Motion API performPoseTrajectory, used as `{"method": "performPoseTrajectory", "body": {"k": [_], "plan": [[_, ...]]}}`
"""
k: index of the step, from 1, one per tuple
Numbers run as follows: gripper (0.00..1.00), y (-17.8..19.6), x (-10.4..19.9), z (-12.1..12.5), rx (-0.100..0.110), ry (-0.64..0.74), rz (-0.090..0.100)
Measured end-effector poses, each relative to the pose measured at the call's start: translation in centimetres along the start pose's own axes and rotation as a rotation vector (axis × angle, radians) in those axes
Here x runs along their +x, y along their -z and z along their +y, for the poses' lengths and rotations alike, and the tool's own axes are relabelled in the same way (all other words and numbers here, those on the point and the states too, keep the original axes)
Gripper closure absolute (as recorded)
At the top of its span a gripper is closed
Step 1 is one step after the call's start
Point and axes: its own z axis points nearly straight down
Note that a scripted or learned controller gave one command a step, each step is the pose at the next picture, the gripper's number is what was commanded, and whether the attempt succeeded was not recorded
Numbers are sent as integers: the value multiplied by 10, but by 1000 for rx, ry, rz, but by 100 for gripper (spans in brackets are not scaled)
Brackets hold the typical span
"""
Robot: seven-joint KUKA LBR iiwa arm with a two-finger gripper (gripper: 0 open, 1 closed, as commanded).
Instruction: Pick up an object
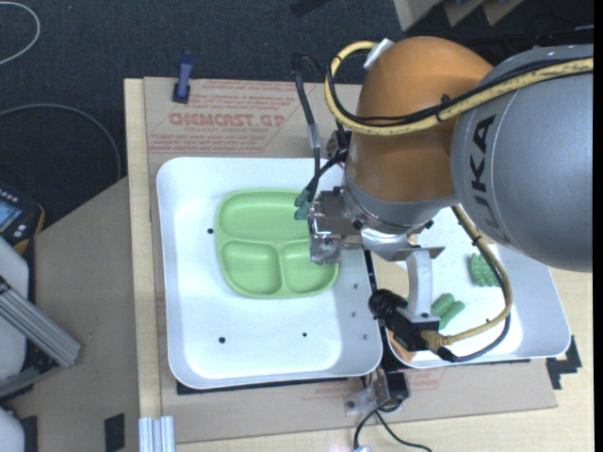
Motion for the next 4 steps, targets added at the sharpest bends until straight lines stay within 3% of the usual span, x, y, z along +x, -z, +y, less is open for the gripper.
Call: {"method": "performPoseTrajectory", "body": {"k": [1, 2, 3, 4], "plan": [[100, 110, -32, 2, -24, 3, 6], [100, 59, 13, 1, -2, 10, 3], [100, 41, -36, 1, -4, 0, 2], [100, 194, -77, 2, -29, 2, 6]]}}
